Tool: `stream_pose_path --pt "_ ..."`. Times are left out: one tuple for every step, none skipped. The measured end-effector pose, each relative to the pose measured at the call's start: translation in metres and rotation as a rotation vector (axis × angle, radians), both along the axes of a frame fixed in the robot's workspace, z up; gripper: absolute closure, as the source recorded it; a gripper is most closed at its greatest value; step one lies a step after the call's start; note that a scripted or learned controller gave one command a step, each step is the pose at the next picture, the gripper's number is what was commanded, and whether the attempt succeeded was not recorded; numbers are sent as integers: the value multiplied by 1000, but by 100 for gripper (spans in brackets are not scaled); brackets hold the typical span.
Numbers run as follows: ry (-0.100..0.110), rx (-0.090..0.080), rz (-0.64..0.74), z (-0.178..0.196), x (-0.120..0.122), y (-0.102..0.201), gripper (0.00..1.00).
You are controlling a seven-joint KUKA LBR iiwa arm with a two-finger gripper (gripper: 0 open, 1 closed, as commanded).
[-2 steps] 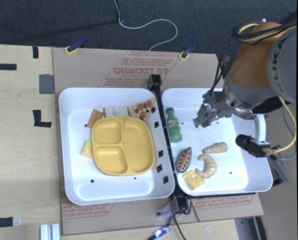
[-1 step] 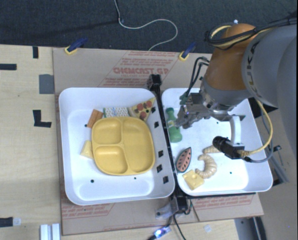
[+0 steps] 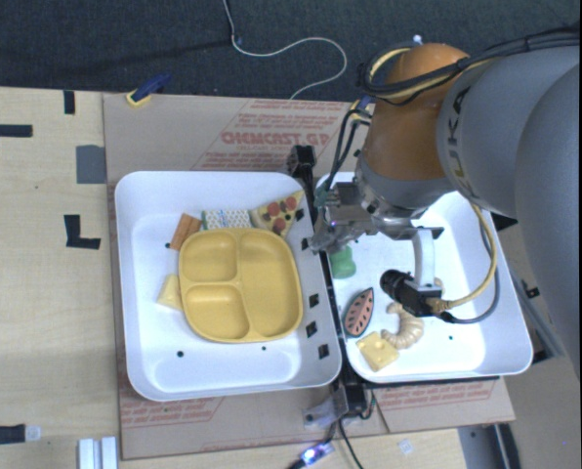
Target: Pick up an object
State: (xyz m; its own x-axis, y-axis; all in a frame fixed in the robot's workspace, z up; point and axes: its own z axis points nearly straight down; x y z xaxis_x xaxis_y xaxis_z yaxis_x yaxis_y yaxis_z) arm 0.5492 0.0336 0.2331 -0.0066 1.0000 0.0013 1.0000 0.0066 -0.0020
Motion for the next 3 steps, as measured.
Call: stream_pose_path --pt "2 -1 -1 -4 -16 40 100" --pt "2 -3 -6 -9 -16 41 100" --pt "1 -4 -6 -20 -6 36 100"
